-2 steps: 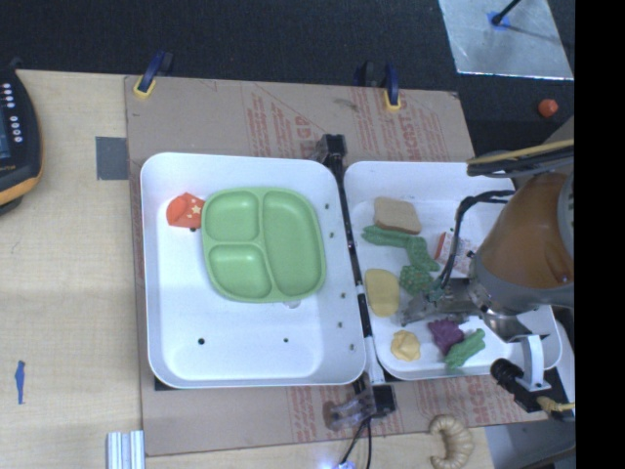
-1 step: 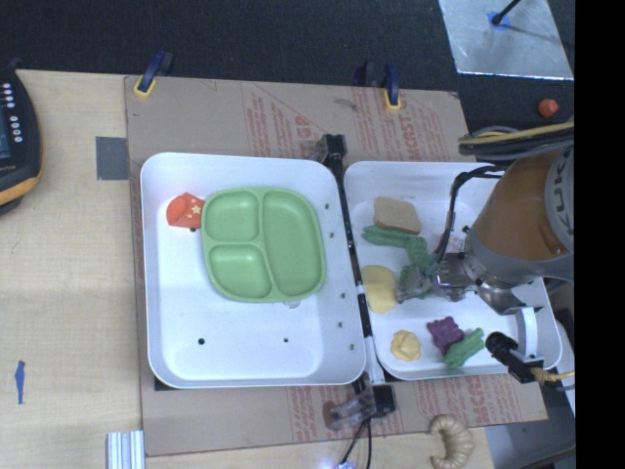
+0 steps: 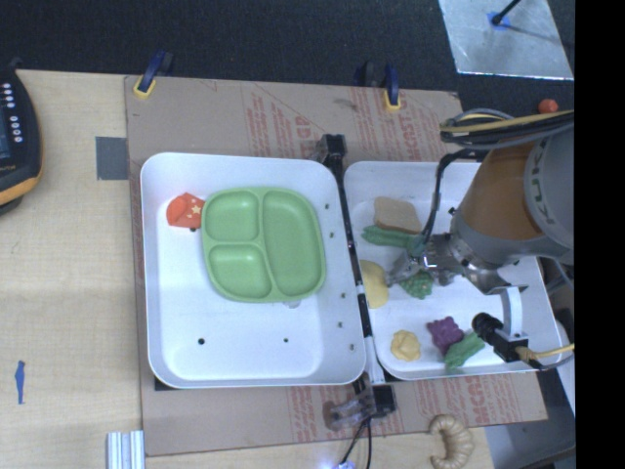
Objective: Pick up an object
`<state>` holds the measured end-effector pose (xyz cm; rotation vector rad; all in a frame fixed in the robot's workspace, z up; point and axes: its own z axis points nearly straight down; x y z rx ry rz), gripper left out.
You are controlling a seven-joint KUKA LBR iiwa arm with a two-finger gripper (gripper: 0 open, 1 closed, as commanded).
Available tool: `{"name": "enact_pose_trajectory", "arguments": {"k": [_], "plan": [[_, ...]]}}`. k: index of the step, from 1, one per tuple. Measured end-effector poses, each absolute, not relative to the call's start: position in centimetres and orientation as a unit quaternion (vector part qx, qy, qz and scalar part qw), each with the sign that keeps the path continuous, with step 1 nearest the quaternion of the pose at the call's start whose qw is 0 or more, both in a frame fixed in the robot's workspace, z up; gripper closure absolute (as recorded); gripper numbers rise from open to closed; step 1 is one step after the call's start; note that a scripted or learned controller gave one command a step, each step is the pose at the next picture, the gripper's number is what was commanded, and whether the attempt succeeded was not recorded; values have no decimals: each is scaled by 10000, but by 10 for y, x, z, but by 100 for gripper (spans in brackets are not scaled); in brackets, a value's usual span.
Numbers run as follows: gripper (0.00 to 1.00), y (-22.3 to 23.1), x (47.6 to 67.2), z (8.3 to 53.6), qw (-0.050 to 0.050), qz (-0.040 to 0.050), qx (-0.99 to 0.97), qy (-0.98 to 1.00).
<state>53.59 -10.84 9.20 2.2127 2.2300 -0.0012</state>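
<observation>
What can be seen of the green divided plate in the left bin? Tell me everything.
The green divided plate is a pale green, rounded-corner dish that looks like matte plastic, moulded into three compartments: two side by side and one along the end nearer the right bin. It lies flat and face up in the upper middle of the left bin, turned slightly askew. A small red object sits against its upper left corner.

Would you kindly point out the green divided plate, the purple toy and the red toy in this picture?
green divided plate (image 3: 264,244), camera view, on the ridge between its compartments.
purple toy (image 3: 444,332), camera view, on its middle.
red toy (image 3: 183,210), camera view, on its middle.
</observation>
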Motion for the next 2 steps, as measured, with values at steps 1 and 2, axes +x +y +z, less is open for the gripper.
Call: {"name": "enact_pose_trajectory", "arguments": {"k": [1,2], "plan": [[100,-110,535,103,-8,-12,7051,7091],[100,-43,613,198,38,43,7029,7113]]}}
